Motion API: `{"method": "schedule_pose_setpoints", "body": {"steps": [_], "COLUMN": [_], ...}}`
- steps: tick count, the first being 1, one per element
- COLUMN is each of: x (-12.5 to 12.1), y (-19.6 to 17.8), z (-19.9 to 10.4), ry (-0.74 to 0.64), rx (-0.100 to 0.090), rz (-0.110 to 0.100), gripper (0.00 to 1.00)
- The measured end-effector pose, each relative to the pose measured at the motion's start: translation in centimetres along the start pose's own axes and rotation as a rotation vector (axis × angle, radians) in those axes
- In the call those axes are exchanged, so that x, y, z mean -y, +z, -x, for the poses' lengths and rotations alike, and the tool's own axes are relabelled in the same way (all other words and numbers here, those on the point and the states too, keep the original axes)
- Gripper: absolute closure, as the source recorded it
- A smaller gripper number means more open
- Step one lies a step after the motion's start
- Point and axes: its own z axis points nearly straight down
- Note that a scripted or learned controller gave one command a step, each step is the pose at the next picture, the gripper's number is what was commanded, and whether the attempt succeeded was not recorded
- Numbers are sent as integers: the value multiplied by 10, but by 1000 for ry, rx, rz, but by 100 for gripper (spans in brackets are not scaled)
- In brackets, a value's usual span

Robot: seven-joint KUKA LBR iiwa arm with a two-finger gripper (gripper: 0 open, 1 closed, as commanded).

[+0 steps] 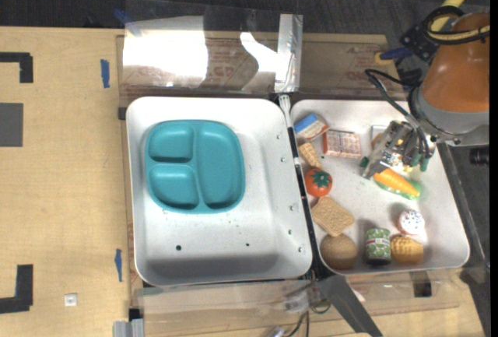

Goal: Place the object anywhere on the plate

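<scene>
- The gripper point(391, 159) is hanging in the right bin point(455, 195), just above the orange carrot point(398, 183); I cannot tell its grip state.
- The teal plate point(194, 164) is lying in the left bin point(264, 242), at nine o'clock from the carrot.

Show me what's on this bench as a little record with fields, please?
left bin: shallow white bin holding a teal plastic plate with three compartments
plate contents: nothing on it
right bin: shallow white bin with toy foods
toy foods: red tomato, tan cracker, brown potato, yellow corn cob, orange carrot
arm: grey with orange band
claw: low over right bin, just above the carrot
task state: not yet done
</scene>
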Motion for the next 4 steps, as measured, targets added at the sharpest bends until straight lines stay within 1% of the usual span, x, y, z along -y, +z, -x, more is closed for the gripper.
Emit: {"method": "schedule_pose_setpoints", "body": {"steps": [1, 2, 3, 4], "x": [-135, -180, -179, -245], "y": [-13, -79, -134, -68], "z": [2, -53, -127, -147], "ry": [27, 7, -182, -410], "rx": [-1, 4, 0, -6], "rz": [7, 9, 5, 1], "gripper": [100, 100, 100, 100]}}
